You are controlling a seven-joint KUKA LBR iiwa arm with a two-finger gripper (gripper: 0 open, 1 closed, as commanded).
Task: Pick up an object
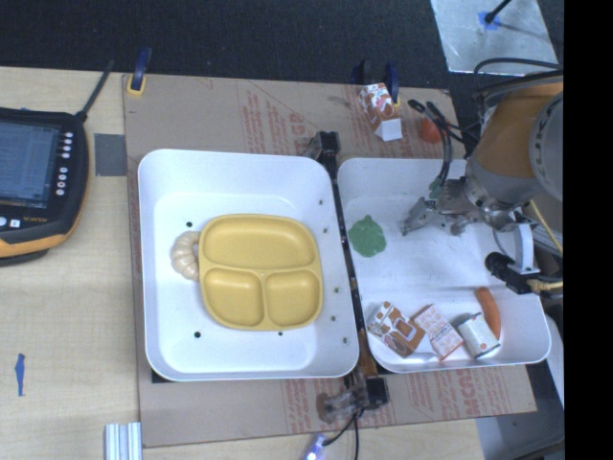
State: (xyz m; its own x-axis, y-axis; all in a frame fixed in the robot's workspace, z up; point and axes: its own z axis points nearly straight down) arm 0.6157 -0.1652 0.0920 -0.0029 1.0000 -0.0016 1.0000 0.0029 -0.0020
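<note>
My gripper [433, 224] hangs over the upper middle of the right bin [421, 175], fingers spread open with nothing between them. A flat green object [367, 236] lies just to its left, near the bin's left wall. Along the bin's front edge lie two small printed cartons [396, 328] [438, 332], a small white can [476, 337] and an orange carrot-like piece [488, 310]. The left bin [172, 343] holds a yellow divided plate [261, 270], with a beige lumpy item [184, 254] against its left rim.
A small carton [380, 104] and an orange item [432, 130] lie on the cardboard behind the right bin. A control pendant [38, 178] rests at the far left of the bench. Cables and the arm's body [517, 151] crowd the right bin's right side.
</note>
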